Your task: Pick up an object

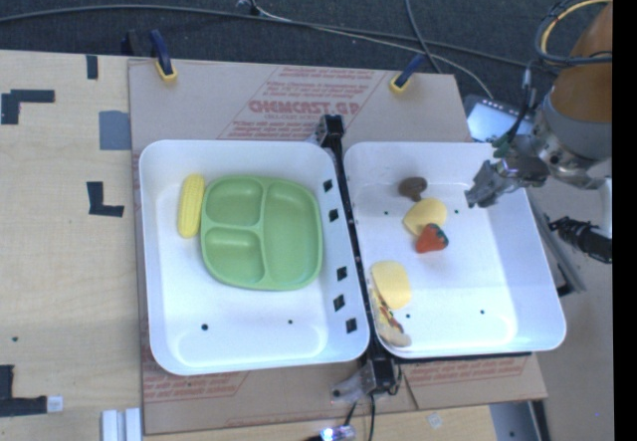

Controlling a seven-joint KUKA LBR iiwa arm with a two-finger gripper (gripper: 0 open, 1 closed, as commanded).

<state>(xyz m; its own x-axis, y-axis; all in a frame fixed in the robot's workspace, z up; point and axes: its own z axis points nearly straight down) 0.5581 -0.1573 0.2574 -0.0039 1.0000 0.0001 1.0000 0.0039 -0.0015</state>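
Both white bins sit on cardboard. We note the gripper above the right bin, grip undetermined, nothing visibly held. Yellow piece touches red piece; descent risks nudging both.

The arm is reaching in from the right, its orange band showing above the grey wrist. The gripper is hanging low at its end, pointing down and leftward, tilted at a slant.
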